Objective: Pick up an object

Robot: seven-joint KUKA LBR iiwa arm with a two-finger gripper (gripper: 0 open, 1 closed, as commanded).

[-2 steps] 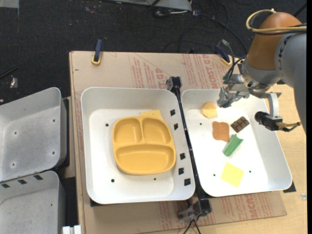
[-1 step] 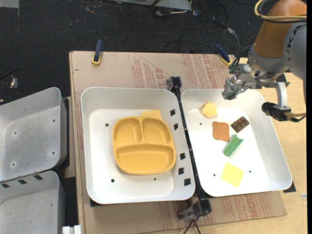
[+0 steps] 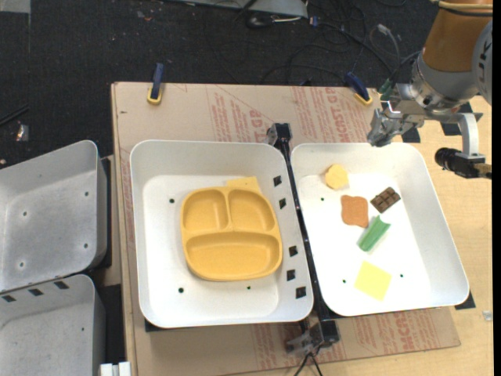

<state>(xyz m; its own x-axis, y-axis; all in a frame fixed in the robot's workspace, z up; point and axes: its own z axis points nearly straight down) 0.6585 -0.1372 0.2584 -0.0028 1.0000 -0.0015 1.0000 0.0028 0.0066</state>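
While pincer (image 3: 383,134) hovers, state unclear | yellow piece (image 3: 337,177) lies lower-left, apart

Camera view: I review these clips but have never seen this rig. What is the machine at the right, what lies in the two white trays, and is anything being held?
One camera looks down at a slant on a bench. The grey and orange shape at upper right is a robot arm; its gripper hangs above the far edge of the right bin, with nothing visibly in it. The left bin holds a yellow divided plate. The right bin holds small toy foods: a pale yellow lump, an orange piece, a brown block, a green stick and a yellow square.
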